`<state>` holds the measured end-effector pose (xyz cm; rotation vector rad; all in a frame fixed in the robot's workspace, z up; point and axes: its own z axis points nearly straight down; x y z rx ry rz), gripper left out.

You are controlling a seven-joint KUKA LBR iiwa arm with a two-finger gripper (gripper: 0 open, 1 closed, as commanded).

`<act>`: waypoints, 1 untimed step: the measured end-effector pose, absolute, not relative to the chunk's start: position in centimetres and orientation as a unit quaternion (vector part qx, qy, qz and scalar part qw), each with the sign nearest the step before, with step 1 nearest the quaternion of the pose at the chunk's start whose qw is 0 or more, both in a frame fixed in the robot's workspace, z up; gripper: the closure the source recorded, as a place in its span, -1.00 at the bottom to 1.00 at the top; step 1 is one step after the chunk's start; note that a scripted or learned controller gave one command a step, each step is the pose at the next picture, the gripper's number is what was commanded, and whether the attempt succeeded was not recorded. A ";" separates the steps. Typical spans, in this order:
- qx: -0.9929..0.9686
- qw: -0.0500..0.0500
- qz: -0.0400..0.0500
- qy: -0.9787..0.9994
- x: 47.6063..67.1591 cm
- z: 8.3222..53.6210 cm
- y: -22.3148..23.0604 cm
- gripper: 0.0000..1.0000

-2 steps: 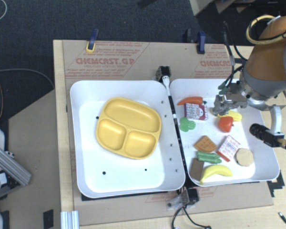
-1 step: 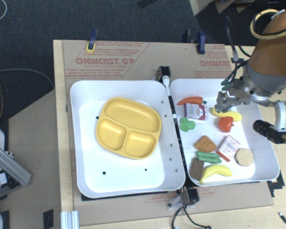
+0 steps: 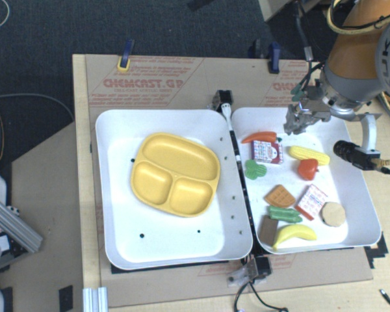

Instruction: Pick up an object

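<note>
Two shallow white bins sit side by side on the bench [image 3: 84, 174]. The left bin [image 3: 117, 226] holds one thing: a yellow plastic plate with three compartments [image 3: 175, 174], its long axis slanting from upper left to lower right.

The right bin [image 3: 361, 223] holds ten small toy foods (counted one by one). Nearest the divider are a green leafy plastic piece [image 3: 254, 169], an orange carrot [image 3: 260, 137] lying nearly level with its tip to the left, and a red-and-white printed packet [image 3: 267, 151] just below it. Lower down come a tan waffle-like square [image 3: 281, 195], a green pod [image 3: 283, 214] lying across, a brown block [image 3: 268, 229] against the near wall, and a yellow banana [image 3: 295, 233] with its long axis running left to right, rising slightly to the right. Further right lie a yellow corn cob [image 3: 309, 154] pointing left to right, a red tomato-like piece [image 3: 307, 168] touching its underside, a white-and-red carton [image 3: 312, 201] tilted on the diagonal, and a round beige biscuit [image 3: 333, 214].

The grey arm's gripper [image 3: 296, 123] hangs over the bin's far part, just right of the carrot and above the corn. Whether its jaws are open or closed I cannot tell; nothing shows between them.
</note>
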<state>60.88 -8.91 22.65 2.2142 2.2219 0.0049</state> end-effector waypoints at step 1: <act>0.706 0.002 0.001 0.708 61.7 23.2 -7.7 1.00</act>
